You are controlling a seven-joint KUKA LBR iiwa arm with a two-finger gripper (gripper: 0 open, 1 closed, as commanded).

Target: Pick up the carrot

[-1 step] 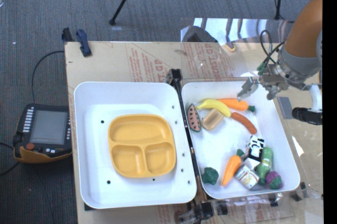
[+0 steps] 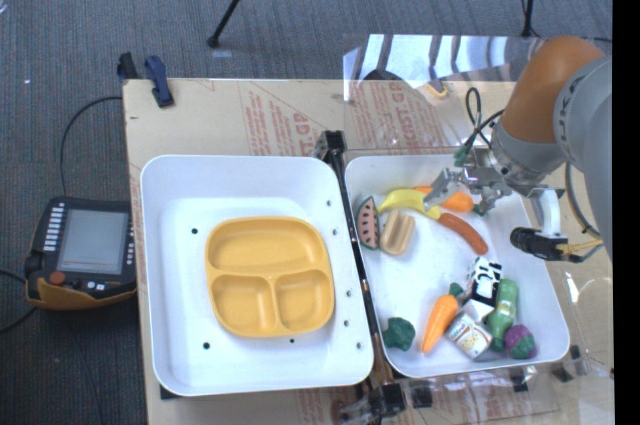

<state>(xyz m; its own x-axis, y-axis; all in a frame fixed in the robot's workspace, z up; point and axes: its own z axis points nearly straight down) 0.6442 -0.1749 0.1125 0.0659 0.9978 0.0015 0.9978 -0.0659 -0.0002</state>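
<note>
Gripper [image 2: 462, 190] above toy-filled right bin [image 2: 555, 308]

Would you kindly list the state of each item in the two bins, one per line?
carrot: lying tilted in the right bin, not held
claw: low over the right bin's far end, above an orange piece
yellow tray: flat in the left bin, compartments bare
banana: lying flat
sausage: lying flat
watermelon slice: lying by the bin's left wall
broccoli: resting near the carrot's tip

light: bright, even | shadows: soft | glare: shiny panel [image 2: 440, 58] behind bench | focus: slightly soft overall
</note>
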